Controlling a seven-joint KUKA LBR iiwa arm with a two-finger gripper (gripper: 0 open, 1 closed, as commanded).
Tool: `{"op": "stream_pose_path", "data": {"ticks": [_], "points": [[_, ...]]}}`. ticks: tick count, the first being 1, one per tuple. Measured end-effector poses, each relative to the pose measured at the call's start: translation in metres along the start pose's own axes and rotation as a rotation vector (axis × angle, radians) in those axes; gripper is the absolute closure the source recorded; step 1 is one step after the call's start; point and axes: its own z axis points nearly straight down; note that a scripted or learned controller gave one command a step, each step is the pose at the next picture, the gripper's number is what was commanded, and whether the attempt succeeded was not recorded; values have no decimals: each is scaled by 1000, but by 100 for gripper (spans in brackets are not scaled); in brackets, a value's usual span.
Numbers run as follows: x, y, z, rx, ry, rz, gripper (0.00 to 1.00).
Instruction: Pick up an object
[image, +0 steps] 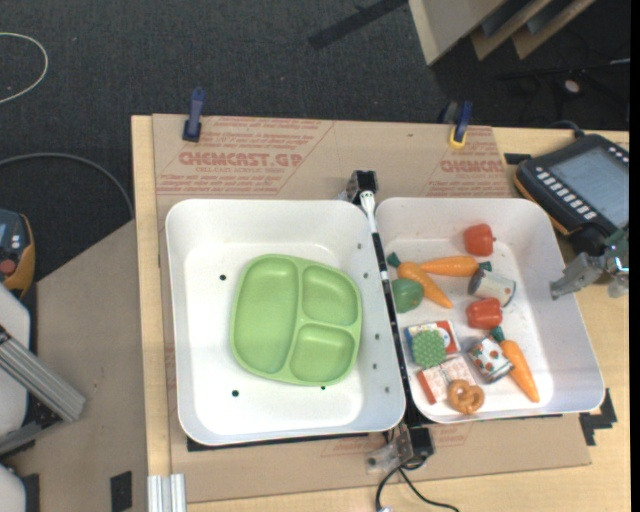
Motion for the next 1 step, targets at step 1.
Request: {"op": "stream_pose_path", "data": {"ticks": [1], "points": [[31, -12, 144, -11, -4, 0, 0]]}}
